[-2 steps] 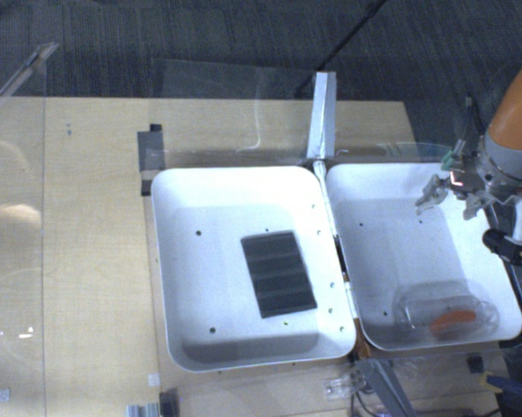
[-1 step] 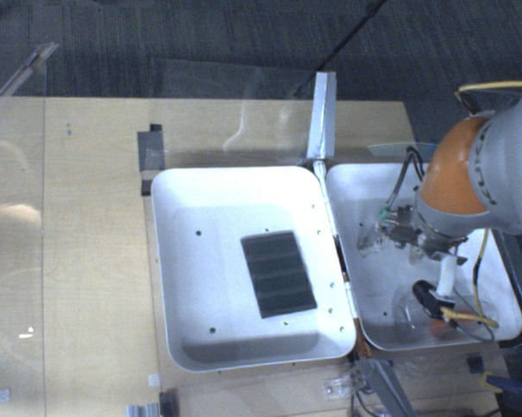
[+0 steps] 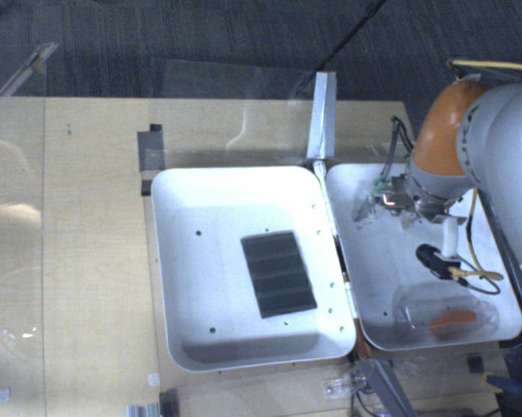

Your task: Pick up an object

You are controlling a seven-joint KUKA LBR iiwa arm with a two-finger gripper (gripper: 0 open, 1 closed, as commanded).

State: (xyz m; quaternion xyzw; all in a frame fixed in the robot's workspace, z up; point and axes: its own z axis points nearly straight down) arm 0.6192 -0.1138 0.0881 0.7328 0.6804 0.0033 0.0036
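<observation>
A dark grey ribbed rectangular pad [image 3: 279, 273] lies flat in the middle of the left bin [image 3: 184, 215]. In the right bin [image 3: 369, 311], near its front edge, a clear plastic cup [image 3: 443, 316] lies on its side with an orange item [image 3: 453, 319] showing through it. My gripper [image 3: 383, 201] hangs over the back left part of the right bin, well apart from the cup and the pad. Glare and the wrist body blur its tip, and nothing is visibly held.
The grey arm with its orange band [image 3: 443, 135] covers the right bin's back right corner. A black cable plug [image 3: 436, 260] with yellow wires dangles over the bin's middle. A metal post [image 3: 322, 114] stands behind the divide between the bins.
</observation>
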